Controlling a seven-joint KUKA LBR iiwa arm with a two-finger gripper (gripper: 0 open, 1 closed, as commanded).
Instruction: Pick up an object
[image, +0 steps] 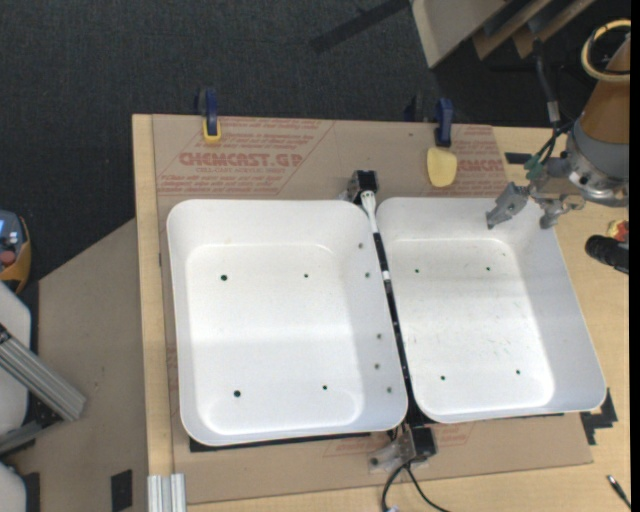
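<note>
My gripper (527, 212) hangs over the far right corner of the right bin (560, 290), below the orange band on the arm. Its two grey fingers (503, 208) are spread apart and nothing sits between them. A small pale yellow lump (441, 166) lies on the brown board just beyond the right bin's far edge, to the left of the gripper and apart from it. I cannot tell whether the lump is loose or part of the clamp above it.
The left bin (190, 300) lies beside the right one, with a black strip (385, 290) along their joint. Blue clamps (208, 105) (443, 118) hold the board's far edge. Cables (545, 90) hang near the arm.
</note>
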